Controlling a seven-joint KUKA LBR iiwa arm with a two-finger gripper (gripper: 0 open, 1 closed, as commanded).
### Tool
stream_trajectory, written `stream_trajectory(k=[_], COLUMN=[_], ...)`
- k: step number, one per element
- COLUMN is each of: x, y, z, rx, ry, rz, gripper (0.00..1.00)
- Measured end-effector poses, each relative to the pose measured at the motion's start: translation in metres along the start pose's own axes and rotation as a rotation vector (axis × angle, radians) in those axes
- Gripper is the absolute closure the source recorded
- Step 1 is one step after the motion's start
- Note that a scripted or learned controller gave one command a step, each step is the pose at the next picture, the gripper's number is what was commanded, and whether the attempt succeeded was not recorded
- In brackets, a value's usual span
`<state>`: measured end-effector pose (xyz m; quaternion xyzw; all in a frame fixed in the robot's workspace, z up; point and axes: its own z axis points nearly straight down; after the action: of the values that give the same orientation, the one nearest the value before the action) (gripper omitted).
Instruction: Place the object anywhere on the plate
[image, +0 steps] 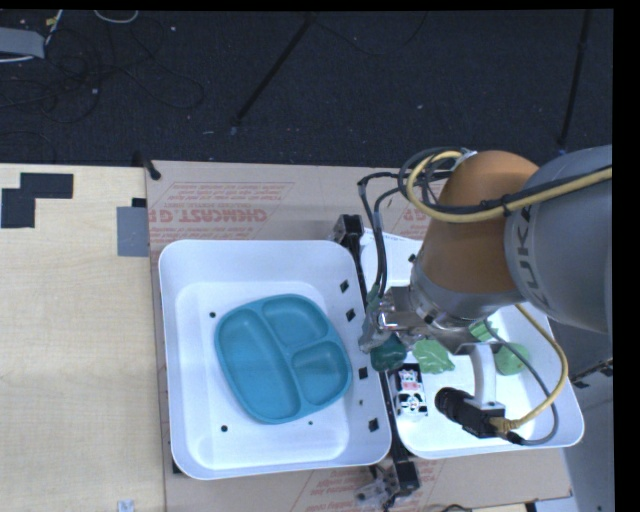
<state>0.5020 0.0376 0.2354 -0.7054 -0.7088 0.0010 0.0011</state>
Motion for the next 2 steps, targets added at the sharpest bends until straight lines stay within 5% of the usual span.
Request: stream_trajectory(k=[2], x=[0.099], y=[0.007], z=[0.014], rx=[0.001], ry=[0.000], rz=[0.001], gripper=[1.00])
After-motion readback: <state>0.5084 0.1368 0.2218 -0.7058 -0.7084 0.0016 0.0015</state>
